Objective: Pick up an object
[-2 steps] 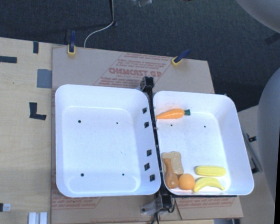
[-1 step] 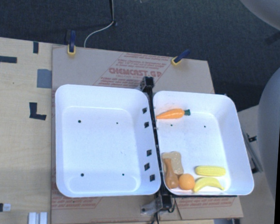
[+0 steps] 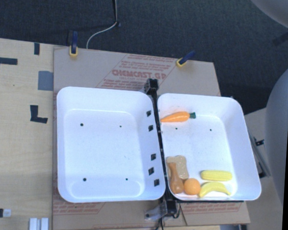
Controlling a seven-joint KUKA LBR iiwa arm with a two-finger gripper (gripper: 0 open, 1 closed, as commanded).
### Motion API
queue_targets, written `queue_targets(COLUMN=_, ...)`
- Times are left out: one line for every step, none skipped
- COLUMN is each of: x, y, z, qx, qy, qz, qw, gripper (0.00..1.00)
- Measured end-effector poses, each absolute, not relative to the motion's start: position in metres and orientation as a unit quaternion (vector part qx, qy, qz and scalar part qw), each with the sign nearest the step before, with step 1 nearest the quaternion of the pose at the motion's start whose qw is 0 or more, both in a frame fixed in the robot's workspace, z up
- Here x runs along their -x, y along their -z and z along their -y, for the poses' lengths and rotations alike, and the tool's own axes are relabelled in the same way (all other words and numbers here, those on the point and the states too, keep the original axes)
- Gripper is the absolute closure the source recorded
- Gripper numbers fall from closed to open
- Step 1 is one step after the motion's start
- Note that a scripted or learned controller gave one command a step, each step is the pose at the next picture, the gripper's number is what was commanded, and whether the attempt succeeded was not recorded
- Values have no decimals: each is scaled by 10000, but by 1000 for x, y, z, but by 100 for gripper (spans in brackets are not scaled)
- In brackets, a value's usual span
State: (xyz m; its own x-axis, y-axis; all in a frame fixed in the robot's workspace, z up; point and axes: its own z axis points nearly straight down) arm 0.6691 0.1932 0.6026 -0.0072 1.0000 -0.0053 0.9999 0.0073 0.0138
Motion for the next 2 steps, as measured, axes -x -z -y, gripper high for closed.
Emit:
queue_targets(x=-670, y=-612, z=-194, qx=-7049, qy=-84, qz=-7092, qw=107, gripper=100)
queue_targets(x=-671, y=-622, z=-196, qx=-7049, qy=-155, qz=-7090, qw=155, gripper=100)
